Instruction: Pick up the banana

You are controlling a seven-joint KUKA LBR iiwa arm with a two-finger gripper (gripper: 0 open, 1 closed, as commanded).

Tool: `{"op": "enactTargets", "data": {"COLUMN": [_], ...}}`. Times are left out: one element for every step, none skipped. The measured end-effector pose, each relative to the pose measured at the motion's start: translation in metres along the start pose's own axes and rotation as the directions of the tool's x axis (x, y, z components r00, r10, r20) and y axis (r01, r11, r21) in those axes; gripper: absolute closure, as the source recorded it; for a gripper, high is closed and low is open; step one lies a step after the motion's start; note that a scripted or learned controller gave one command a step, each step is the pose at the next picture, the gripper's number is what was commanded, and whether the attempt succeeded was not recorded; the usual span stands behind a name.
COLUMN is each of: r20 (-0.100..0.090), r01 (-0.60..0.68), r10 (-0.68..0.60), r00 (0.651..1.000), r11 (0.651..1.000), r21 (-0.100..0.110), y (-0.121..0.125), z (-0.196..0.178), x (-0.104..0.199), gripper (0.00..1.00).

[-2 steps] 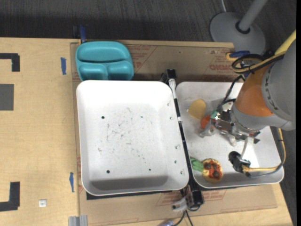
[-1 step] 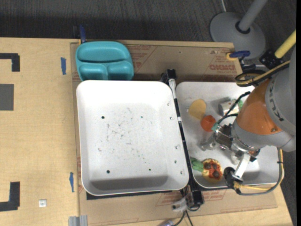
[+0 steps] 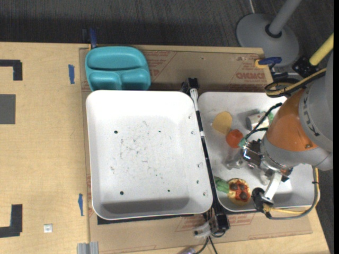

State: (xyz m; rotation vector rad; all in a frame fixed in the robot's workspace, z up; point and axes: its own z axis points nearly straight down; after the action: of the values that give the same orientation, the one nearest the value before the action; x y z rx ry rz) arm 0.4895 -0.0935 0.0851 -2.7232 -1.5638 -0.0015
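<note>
A pale yellow, rounded piece [image 3: 222, 121] lies in the upper left of the right bin [image 3: 296, 192]; it is the only banana-coloured thing I can make out. My gripper [image 3: 237, 160] hangs low over the middle of that bin, below and to the right of the yellow piece and apart from it. A small red-orange ball [image 3: 234, 137] sits between the two, just above the gripper. The grey arm with its orange band [image 3: 288, 131] covers the bin's right half.
A multicoloured toy with a green end [image 3: 237, 189] lies near the right bin's front left corner. A small grey item [image 3: 253, 119] sits near the back. The left bin [image 3: 145, 152] stands alongside. A teal tray [image 3: 117, 67] sits behind it.
</note>
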Motion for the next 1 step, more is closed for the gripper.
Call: {"op": "enactTargets", "data": {"r20": [0.000], "r01": [0.000], "r10": [0.000], "r00": [1.000], "r11": [1.000], "r21": [0.000], "y": [0.0000], "z": [0.0000], "x": [0.0000], "gripper": [0.00]}}
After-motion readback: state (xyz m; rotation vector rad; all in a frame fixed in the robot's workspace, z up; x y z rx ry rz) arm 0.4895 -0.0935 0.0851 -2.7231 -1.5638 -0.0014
